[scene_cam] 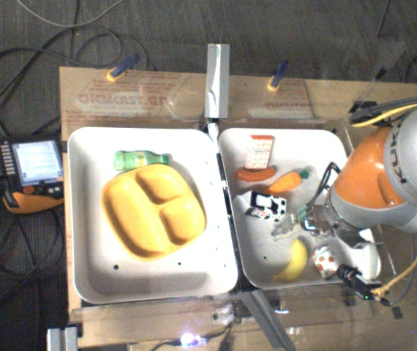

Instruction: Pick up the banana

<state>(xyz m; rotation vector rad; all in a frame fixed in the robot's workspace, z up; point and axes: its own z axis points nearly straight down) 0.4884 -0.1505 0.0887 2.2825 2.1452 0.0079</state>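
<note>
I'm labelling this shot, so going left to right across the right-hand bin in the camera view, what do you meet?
Hot dog → black-and-white cow toy → banana → gripper → red-and-white spotted toy. The carton and carrot overlap others in the order, so they are left out.

My left bin (84, 196) holds a yellow divided plate (153, 210) and green bottle (141, 159); right: carrot (287, 182), perhaps a sausage (256, 174).

A single fixed camera looks down at a slant on the tabletop (77, 123), framing both white bins (84, 269) from moderately high.
</note>
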